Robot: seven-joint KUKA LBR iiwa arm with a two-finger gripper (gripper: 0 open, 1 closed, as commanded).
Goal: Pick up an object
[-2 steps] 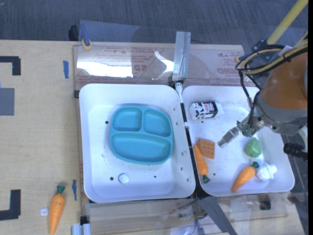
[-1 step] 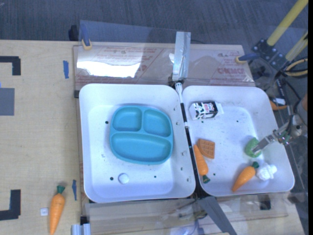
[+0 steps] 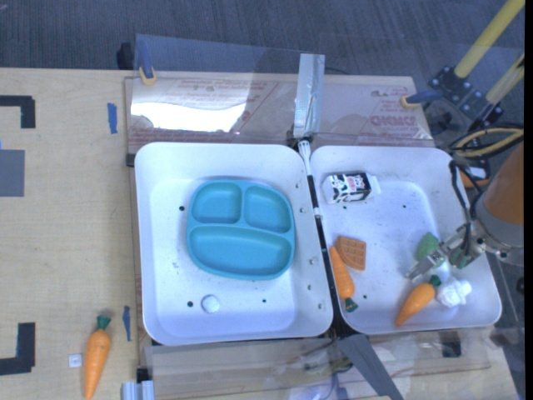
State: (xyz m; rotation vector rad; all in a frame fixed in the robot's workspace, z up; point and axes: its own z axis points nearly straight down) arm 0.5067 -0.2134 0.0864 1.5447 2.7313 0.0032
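The right bin (image 3: 391,215) holds several toys. A black-and-white carton (image 3: 348,187) lies near its far wall. A tan waffle (image 3: 352,252) rests beside an orange carrot (image 3: 340,277) along the left wall. A second carrot (image 3: 415,302) lies near the front, next to a small white piece (image 3: 455,292). My gripper (image 3: 440,261) is low in the bin's right part, just above that second carrot and touching or nearly touching a green piece (image 3: 428,244). I see nothing clearly held.
The left bin (image 3: 158,223) carries a blue divided plate (image 3: 241,227) and a small white disc (image 3: 210,304). A third carrot (image 3: 97,352) lies on the wooden bench at the front left. Cables and yellow bars crowd the far right.
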